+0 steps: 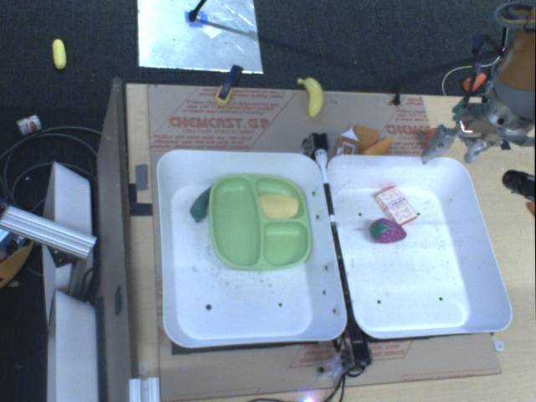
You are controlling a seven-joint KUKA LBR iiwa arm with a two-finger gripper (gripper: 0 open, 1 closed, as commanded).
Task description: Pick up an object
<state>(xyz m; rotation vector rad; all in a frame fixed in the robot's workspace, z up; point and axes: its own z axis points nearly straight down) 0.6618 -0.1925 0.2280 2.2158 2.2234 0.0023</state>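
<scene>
The right bin holds a purple, berry-like object with a green tip and, just behind it, a small red and white packet. In the left bin a green divided plate carries a yellow piece. A dark green item lies against the plate's left side. My gripper hangs over the far right corner of the right bin, above its rim. Its fingers are spread with nothing between them, well behind and to the right of the packet.
A yellow banana and a blue and yellow clip lie on the cardboard behind the bins. Orange pieces sit at the bins' back junction. A foil sheet lies on the dark floor.
</scene>
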